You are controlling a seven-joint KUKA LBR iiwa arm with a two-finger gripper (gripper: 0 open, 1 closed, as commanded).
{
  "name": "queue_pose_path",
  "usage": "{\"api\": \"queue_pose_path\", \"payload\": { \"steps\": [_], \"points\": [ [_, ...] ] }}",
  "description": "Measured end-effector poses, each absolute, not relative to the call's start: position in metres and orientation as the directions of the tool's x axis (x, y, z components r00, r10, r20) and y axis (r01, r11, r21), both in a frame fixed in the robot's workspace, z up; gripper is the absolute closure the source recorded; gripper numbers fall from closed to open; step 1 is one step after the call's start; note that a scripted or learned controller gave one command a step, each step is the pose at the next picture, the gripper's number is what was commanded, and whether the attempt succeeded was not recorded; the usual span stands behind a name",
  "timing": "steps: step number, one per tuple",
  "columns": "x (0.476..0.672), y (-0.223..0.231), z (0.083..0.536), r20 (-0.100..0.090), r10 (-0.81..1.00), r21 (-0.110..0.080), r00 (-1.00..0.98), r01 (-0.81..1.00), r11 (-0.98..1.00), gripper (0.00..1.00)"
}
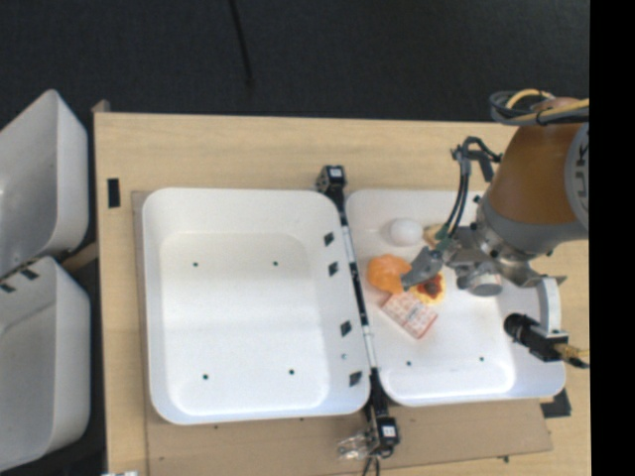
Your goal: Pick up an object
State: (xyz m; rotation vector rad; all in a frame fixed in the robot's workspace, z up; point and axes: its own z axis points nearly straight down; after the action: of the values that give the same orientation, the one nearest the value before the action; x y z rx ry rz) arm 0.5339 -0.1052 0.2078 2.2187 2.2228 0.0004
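We look down at a slant on a pale wooden surface [119,266] carrying two shallow white bins side by side. The left bin [169,216] takes up the middle of the view, with small dark dots on its floor. The right bin [466,385] touches it along a shared edge fitted with small black clips.

The objects lie together in the right bin, in the half nearer the left bin. A white egg-shaped object [404,231] sits toward the far wall. Nearer us is an orange rounded object [385,270], and just beside it, nearer still, a small pale packet with a reddish printed pattern [410,313], lying tilted on the bin floor. A small dark red and yellow item [430,288] sits between the orange object and the arm (too small for us to identify).

The grey arm [536,181], with its orange band, reaches in from the right. Its end effector [425,267] is low over the right bin, right beside the orange object and above the packet. We cannot tell from this angle whether it is open, shut, or gripping anything.
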Motion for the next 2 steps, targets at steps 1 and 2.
{"api": "queue_pose_path", "payload": {
  "steps": [1,2],
  "points": [
    [0.581,-0.139,0.1,-0.005,1.0,0.007,0.0,1.0,0.0,0.0],
    [0.582,-0.141,0.117,-0.008,1.0,0.015,0.007,1.0,-0.007,1.0]
  ]
}}
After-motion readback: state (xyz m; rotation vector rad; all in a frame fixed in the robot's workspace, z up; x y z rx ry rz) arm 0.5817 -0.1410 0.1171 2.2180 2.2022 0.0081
